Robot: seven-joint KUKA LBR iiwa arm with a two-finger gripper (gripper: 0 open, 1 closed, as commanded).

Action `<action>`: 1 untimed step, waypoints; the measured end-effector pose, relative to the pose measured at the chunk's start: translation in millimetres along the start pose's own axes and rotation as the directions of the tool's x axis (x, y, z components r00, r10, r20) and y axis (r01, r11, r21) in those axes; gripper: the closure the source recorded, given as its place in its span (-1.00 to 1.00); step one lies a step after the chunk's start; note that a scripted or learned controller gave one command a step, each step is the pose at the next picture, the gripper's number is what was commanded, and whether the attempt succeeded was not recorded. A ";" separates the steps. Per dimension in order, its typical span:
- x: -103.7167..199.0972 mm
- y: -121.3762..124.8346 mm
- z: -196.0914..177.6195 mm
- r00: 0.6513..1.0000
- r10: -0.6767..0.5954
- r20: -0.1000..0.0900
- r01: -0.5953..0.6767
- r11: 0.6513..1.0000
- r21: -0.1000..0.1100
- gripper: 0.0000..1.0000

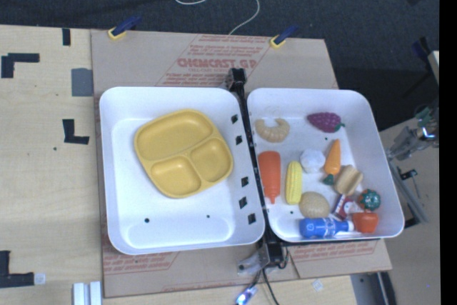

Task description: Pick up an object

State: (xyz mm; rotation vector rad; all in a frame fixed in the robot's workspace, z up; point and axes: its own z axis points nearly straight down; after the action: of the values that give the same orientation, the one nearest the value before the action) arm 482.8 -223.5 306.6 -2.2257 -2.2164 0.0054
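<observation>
1. Step in hand: approach not yet begun. Grey hardware taken to be the gripper [418, 136] sits outside the right bin [360, 102], just beyond its right wall. Nothing is seen held, and whether it is open or closed cannot be told.
2. Task's thing: no object is singled out. All candidates lie in the right bin, to the gripper's left.
3. Next move, by judgement: travel left over the bin wall, pick a piece with room around it, then descend.
4. Right bin contents: the carrot [333, 157] and brown roll [348, 180] are nearest the gripper. The purple grapes [325, 121] and croissant [273, 128] stand freer; the corn cob [293, 182], potato [314, 205] and blue bottle [321, 228] are crowded.
5. Left bin [114, 153]: farthest from the gripper, holding a yellow divided plate [184, 152].
</observation>
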 end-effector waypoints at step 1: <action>34.1 1.3 -19.2 1.000 -0.008 -0.003 0.008 1.000 -0.004 1.00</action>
State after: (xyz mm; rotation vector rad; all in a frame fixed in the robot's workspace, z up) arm 484.3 -189.4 325.8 -2.2168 -2.2262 -0.0015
